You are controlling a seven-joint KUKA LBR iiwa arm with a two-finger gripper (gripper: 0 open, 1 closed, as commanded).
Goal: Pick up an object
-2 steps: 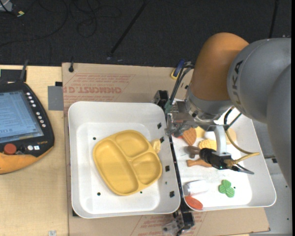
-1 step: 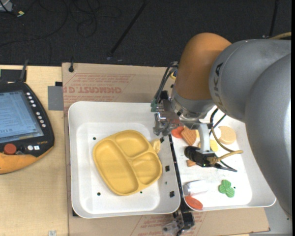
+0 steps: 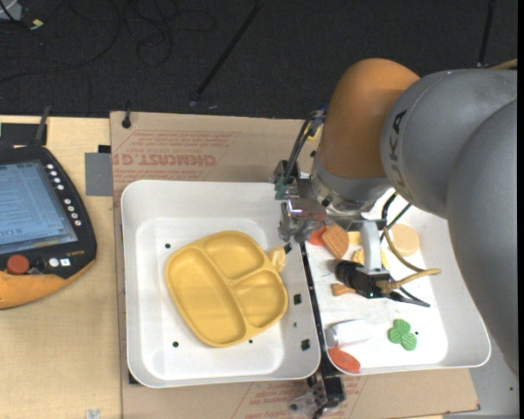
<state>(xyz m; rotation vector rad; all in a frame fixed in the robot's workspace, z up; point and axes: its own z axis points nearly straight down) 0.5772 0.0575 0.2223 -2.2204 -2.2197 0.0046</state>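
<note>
Two white bins sit side by side on one sheet of cardboard (image 3: 183,147), the left bin (image 3: 144,234) at 9 o'clock of the right bin (image 3: 458,339). One yellow plate (image 3: 223,286) with three compartments lies flat in the left bin, filling most of its floor, its corner at 2 o'clock reaching toward the wall between the bins.

One gripper (image 3: 288,227) hangs over that shared wall, toward its 12 o'clock end, just at 12 o'clock of the plate's near corner. Whether the claw is spread or pressed together I cannot tell, and nothing shows pinched in it.

Six small things can be told apart in the right bin:
- one orange wedge (image 3: 334,239) at 10 o'clock, nearest the gripper
- one pale disc (image 3: 405,239) at 3 o'clock of the wedge
- one tan stick (image 3: 417,275) near the middle, lying slantwise
- one green lump (image 3: 403,334) toward 5 o'clock
- one white piece (image 3: 354,330) at 9 o'clock of the lump
- one red piece (image 3: 345,362) at the 6 o'clock rim, just beside the white piece

One pendant (image 3: 26,225) with a lit screen lies on the bench, well apart at 9 o'clock of the left bin.
</note>
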